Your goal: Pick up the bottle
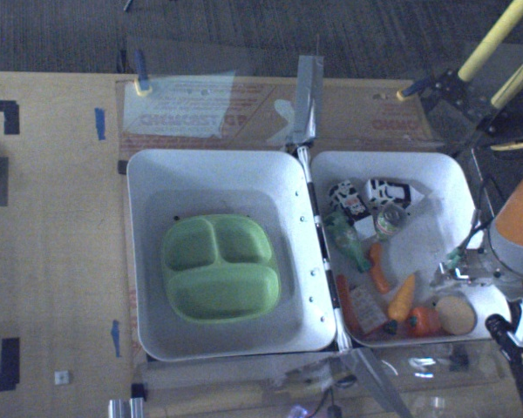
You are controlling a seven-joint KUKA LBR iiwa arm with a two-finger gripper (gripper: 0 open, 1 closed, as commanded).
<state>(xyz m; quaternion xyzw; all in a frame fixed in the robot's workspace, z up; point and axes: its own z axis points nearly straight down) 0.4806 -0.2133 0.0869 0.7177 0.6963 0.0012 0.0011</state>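
Green bottle (344,241) lies well apart from the hand (453,270).

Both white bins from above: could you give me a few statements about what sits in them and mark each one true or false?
1. The green divided plate lies in the left bin. True.
2. The green bottle lies in the left bin. False: it lies in the right bin, near the wall between the two bins.
3. An orange carrot lies in the right bin. True.
4. The end effector is over the left bin. False: it is at the right bin's right side.
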